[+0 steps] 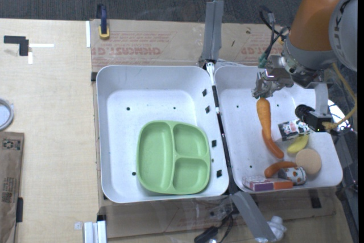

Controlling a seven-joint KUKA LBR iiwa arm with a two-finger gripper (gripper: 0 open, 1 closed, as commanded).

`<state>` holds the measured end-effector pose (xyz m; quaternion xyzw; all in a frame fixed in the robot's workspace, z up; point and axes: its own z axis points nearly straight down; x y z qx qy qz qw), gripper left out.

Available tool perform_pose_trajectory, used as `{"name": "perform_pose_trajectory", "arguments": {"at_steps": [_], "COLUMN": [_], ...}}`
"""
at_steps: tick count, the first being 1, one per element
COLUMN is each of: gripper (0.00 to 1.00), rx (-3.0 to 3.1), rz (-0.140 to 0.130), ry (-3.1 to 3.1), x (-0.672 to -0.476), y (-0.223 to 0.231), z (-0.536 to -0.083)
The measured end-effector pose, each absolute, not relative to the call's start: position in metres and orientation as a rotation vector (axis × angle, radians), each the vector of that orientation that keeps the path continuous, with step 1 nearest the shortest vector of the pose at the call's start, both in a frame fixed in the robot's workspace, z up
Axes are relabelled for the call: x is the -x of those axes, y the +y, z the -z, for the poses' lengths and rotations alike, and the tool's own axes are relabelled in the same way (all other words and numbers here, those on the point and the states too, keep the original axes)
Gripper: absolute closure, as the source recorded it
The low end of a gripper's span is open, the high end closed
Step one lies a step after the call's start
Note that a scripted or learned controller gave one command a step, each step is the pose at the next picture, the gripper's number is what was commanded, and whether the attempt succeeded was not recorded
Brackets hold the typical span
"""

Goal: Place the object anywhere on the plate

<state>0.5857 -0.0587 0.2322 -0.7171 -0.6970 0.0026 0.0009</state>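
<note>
1. Two white bins: the left bin (114, 122) holds a green plate (173, 157) (three compartments).
2. Right bin (239, 122): gripper (263, 90) pinching the top of a carrot (265, 125), which hangs just above the floor.

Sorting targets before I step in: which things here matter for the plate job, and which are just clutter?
Job:
carrot, top end at the gripper
green plate, left bin

Lying about:
sausage
banana
round tan ball
small carton
flat box
</note>
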Motion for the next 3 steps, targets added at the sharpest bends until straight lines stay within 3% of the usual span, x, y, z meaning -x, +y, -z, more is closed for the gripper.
{"name": "perform_pose_trajectory", "arguments": {"at_steps": [1,2,3], "gripper": [1.0,1.0,0.0], "rx": [2.195,2.158,2.159], "rz": [-0.01,-0.01,-0.01], "ry": [-2.242,-2.278,-2.278], "x": [-0.572,-0.533,-0.533], "y": [0.024,0.083,0.083], "z": [-0.188,-0.213,-0.213]}}
